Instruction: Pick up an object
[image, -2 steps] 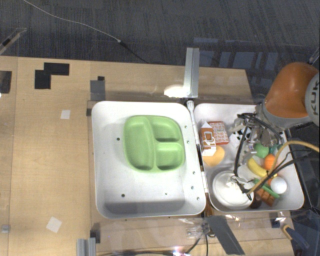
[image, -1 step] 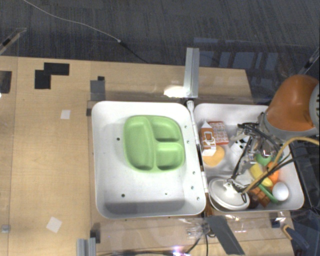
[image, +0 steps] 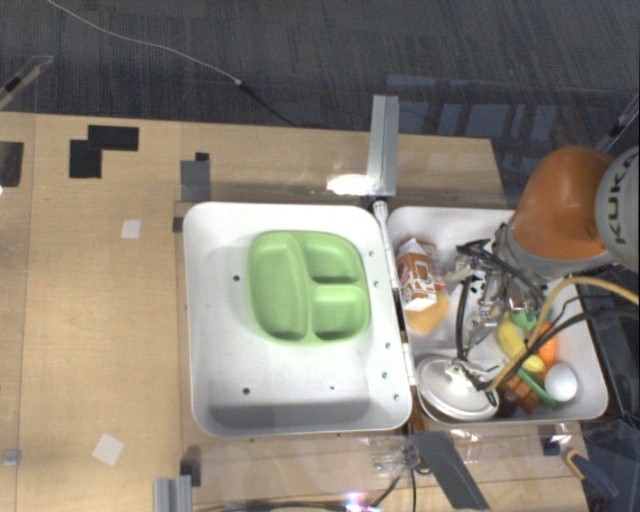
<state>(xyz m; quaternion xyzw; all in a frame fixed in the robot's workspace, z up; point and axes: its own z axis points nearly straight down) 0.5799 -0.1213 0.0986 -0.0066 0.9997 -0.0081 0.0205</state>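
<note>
the right bin (image: 600, 400) is crowded: a bread-like packet (image: 420, 285) lies near its left wall, a round silver lid (image: 455, 388) sits at the near left corner, and a yellow banana-like piece (image: 512, 338), something orange (image: 548, 352) and a white egg (image: 562, 381) bunch together toward the near right. the pincer (image: 490, 300) hangs low among them, between the packet and the yellow piece, tangled in cables; i cannot tell its state. the left bin (image: 215, 300) on the worktop (image: 90, 330) carries a green divided tray (image: 307, 286).
</note>
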